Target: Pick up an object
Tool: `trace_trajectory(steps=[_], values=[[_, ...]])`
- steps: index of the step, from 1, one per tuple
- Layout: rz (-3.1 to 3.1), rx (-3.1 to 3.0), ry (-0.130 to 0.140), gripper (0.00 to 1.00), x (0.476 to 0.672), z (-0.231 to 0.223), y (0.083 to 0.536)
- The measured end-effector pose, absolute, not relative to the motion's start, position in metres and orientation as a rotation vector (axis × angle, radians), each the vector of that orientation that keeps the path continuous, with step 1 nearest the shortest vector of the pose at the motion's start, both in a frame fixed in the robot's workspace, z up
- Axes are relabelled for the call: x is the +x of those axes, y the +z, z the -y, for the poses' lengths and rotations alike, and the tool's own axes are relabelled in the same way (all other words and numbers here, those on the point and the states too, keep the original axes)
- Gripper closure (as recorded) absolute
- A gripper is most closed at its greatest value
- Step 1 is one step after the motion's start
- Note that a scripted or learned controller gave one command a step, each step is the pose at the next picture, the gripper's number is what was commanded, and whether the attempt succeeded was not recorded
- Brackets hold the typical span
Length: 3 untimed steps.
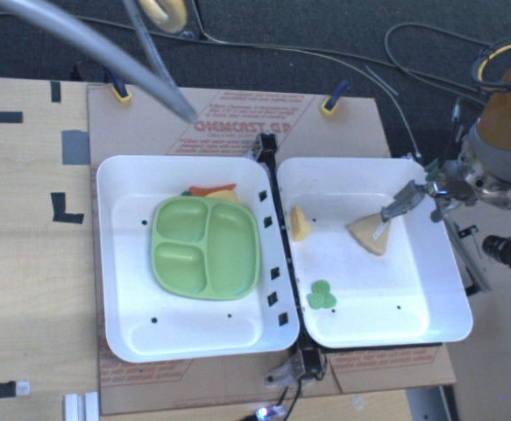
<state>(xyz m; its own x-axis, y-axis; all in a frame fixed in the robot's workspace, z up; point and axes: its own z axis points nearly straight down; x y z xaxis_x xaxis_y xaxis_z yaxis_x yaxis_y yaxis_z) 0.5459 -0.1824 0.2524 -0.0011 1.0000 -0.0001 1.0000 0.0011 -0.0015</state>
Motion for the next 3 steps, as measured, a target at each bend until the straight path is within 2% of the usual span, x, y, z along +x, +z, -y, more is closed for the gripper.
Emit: trace_trajectory(steps=[2, 3], values=[[2.217, -2.218, 0.008, 0.0, 0.537, 0.174, 0.135], [2.225, -2.222, 0.002, 0.0, 0.537, 0.174, 0.084]])
